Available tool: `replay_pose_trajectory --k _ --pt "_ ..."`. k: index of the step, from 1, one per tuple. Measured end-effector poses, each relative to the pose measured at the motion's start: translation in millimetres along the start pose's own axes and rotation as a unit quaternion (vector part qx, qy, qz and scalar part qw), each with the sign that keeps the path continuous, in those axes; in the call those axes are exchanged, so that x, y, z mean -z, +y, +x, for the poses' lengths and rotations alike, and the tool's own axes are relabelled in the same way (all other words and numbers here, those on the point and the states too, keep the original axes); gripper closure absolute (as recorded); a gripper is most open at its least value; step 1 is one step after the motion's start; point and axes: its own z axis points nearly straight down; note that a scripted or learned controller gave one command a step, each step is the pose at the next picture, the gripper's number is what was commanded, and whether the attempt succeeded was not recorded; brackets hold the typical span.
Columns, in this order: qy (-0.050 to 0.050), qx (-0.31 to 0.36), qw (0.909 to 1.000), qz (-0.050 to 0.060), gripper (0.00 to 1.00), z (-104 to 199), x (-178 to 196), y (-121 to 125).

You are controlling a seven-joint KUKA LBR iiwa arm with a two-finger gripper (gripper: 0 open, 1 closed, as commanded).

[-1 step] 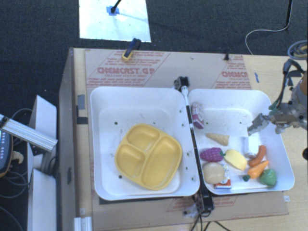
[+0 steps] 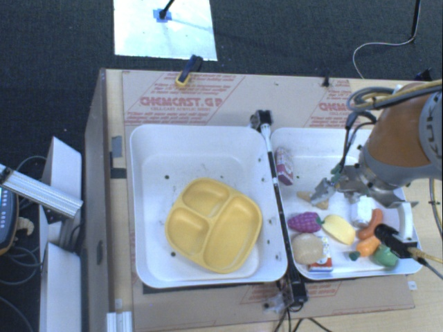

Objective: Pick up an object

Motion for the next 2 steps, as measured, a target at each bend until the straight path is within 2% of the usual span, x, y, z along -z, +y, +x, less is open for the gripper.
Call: replay_pose_trajectory --k 1,2 --pt "0.0 0.0 1.0 -0.004 0.0 19.3 -70.7 -25.6" --pt "0.0 0.0 1.0 -0.005 1.0 19.0 -60.5 -24.6"
